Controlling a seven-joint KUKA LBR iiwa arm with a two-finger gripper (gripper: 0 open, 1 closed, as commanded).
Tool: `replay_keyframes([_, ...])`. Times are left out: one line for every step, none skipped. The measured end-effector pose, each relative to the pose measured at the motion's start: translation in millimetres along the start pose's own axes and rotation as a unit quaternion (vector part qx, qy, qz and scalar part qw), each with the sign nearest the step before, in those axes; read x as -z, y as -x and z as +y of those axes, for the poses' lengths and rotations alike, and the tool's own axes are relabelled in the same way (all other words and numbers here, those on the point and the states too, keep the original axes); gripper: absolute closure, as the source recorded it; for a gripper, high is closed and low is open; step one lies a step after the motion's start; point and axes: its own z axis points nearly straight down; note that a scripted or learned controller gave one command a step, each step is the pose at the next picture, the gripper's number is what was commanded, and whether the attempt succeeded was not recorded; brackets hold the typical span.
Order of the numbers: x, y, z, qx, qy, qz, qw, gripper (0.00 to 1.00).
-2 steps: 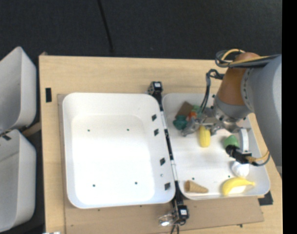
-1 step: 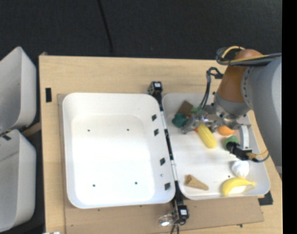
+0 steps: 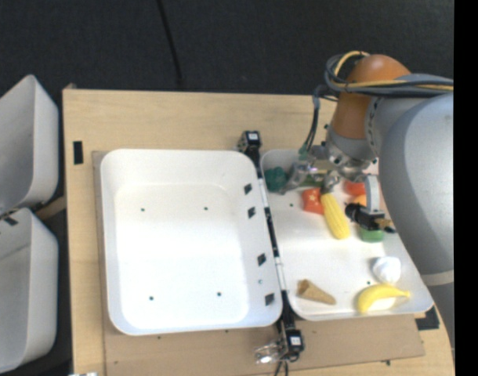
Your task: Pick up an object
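Object pick-up is not yet done, and nothing sits visibly in the grip. Taking it from the top: the tabletop (image 3: 176, 104) carries both bins, and the arm (image 3: 427, 163) reaches in from the right, bent low over the far side.

The left bin (image 3: 176, 241) has nothing in it. All the action is in the right bin (image 3: 333, 261), and every candidate lies on its floor.

The hand (image 3: 324, 177) is down at the far end of that bin, low among the clutter. Whether it is apart or together I cannot tell from this angle.

Now the pieces. The corn (image 3: 335, 216) lies just near of the hand, running near to far. The banana (image 3: 382, 296) is at the near right corner, well apart from the hand. A tan wedge (image 3: 316, 292) lies left of the banana, and a white piece (image 3: 387, 269) just beyond it. The red piece (image 3: 313, 201) touches the corn's far end, almost under the hand. A green piece (image 3: 277, 179) rests against the far left wall.

My read: the approach is made, with the red piece or the corn the likely target. The closing, the grip and the lift are all left to do.
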Motion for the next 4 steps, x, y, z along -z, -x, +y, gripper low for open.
replay_keyframes([13.7,1.1,2.9,0.004,0.001,-0.003,1.0,1.0])
replay_keyframes([0.5,66.1,-47.1,0.0,0.006,0.0,1.0,1.0])
replay_keyframes([14.3,66.2,-43.1,0.003,0.01,-0.003,0.9999,1.0])
replay_keyframes([184.4,101.9,-22.4,0.003,0.004,-0.002,1.0,1.0])
